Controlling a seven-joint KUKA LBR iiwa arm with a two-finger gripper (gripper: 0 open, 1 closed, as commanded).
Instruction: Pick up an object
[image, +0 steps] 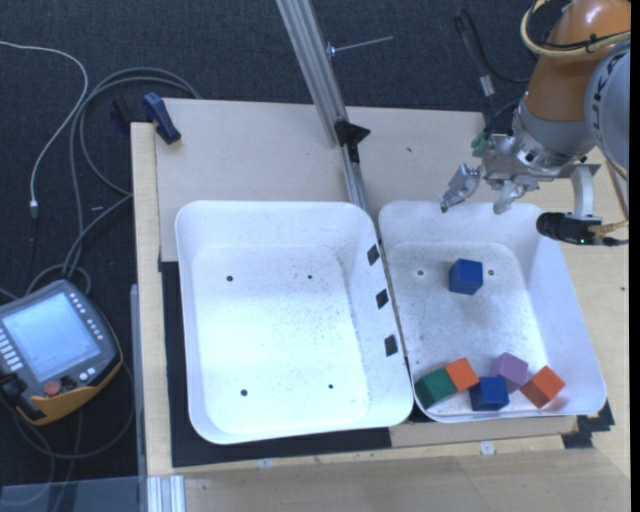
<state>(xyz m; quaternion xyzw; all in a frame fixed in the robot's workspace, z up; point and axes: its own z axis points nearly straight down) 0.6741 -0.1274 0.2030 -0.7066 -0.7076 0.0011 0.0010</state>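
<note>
The gripper (472, 200) hangs with fingers spread and nothing between them over the right bin's (570, 300) far rim, the blue cube (465, 276) lying alone mid-bin, so a descent here risks striking the rim and missing it.

Two shallow white plastic bins (280, 215), both w/ fine dark speckling on floors, sat on a pale tan wooden bench (250, 150) over dark grey carpet. Right bin (570, 300) held a blue cube (466, 276) alone at centre; along lower edge of frame: green cube (434, 386), orange cube (461, 374), darker blue cube (489, 393), lilac cube (513, 368), orange-red cube (544, 386). Upper right: grey arm w/ orange band (565, 90), silver metal gripper (478, 203). Lower left: grey pendant w/ yellow-orange trim (55, 350), pale bluish screen. Blue clamp (161, 117) at upper left bench corner.
</note>
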